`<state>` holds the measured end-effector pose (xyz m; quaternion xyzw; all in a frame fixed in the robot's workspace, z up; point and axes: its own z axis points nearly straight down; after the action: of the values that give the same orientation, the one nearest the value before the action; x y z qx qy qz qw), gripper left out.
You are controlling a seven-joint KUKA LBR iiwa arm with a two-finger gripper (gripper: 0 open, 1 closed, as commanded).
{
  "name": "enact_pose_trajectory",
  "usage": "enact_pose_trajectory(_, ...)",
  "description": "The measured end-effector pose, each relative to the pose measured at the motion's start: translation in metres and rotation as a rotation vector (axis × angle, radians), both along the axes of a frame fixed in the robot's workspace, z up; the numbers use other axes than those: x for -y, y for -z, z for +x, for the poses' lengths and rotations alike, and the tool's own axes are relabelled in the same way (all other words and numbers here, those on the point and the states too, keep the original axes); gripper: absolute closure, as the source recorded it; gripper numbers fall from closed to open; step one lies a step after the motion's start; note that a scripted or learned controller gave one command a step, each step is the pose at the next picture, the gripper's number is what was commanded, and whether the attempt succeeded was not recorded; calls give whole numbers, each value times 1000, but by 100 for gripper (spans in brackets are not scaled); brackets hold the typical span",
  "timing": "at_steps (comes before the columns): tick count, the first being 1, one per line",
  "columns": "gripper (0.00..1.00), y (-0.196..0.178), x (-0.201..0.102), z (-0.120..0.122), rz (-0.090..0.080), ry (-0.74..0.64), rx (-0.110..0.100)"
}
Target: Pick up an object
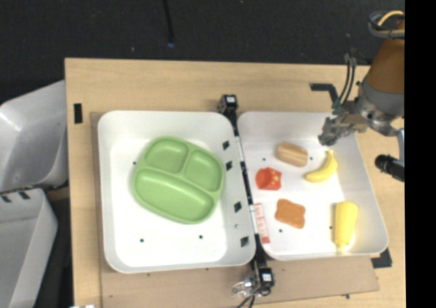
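The right bin (272, 131) holds a tan bread roll (292, 155), a yellow banana (323, 169), a red pepper piece (268, 178), an orange toast-like piece (290, 213) and a yellow corn cob (345, 224). My gripper (330, 133) hangs over the bin's upper right corner, just above the banana's tip and right of the roll. Nothing shows between its fingers. The arm comes in from the right edge.
The left bin (116, 232) bears a green divided plate (180, 178). A black clip strip (240, 184) runs between the two bins. The wooden bench (170, 82) surrounds both, with a white object (27, 136) at the far left.
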<state>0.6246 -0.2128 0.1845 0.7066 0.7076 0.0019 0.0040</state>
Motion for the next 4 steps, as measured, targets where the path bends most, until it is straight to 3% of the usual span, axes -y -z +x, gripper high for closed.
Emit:
enact_pose_trajectory(1, 100, -55, 1, 1, 0, -2, -1)
enact_pose_trajectory(2, 100, -66, 2, 2, 2, -4, -5)
enact_pose_trajectory(4, 100, -47, -97, 10, 3, -4, -8)
